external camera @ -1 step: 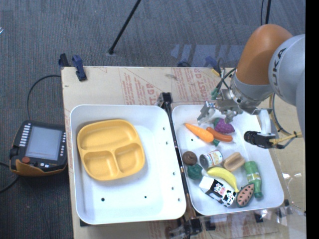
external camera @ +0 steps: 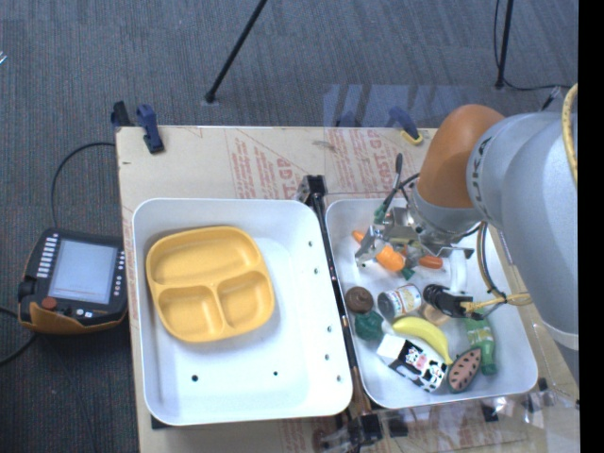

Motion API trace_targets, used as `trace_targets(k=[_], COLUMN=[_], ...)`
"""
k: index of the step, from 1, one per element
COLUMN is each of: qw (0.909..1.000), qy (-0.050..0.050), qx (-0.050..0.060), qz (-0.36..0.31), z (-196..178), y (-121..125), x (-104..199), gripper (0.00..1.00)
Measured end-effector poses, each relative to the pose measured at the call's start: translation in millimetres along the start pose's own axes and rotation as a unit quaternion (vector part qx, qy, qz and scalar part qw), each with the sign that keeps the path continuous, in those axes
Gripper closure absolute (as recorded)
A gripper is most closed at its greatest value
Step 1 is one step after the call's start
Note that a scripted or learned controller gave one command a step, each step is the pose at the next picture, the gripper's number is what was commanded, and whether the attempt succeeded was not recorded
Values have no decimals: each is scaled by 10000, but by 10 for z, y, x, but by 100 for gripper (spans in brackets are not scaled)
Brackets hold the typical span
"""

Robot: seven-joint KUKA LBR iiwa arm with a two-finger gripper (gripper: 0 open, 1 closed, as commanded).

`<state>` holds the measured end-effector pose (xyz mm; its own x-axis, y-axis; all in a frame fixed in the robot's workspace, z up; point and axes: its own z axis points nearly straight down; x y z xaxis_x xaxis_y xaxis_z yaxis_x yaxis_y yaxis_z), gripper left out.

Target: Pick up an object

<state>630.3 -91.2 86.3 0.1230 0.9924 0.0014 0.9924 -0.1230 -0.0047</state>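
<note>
Gripper [external camera: 389, 241] first: it hangs low over the upper left part of the right bin [external camera: 525, 366], a tangle of metal and cable right above an orange carrot-like piece [external camera: 390, 260]. Whether it has closed on anything I cannot tell; the arm's bulk and the clutter beneath hide that.

Now sweeping from the left. A teach pendant [external camera: 73, 281] with a grey screen lies on the carpet beside the bench, its cable curling up and away. On the bench's far left corner sits a blue clamp [external camera: 148, 127]. The left bin [external camera: 170, 385] carries a yellow divided plate [external camera: 209, 282], three compartments, set toward its upper left.

Across the divider, the right bin is crowded. A brown round piece [external camera: 359, 299] lies near the left wall, a dark green lump [external camera: 368, 326] just below it. A small can [external camera: 400, 301] lies on its side just above a banana [external camera: 422, 333]. Under the banana, a black-and-white box [external camera: 413, 359]. A brown oval piece [external camera: 464, 369] touches a green bottle [external camera: 481, 343] near the lower right. Small red and green bits by the carrot piece are too jumbled to name.

Far right, the arm [external camera: 524, 206] fills the edge, orange band at the wrist, its grey body cut off by the frame and covering the bin's upper right corner.
</note>
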Motion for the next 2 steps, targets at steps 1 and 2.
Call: trace_targets(k=[1,2], qw=[10000,10000], qy=[11,15], qx=[20,-58], qz=[7,66], z=[-97,-1063], y=[-1,-52], x=[0,639], gripper=[100,100])
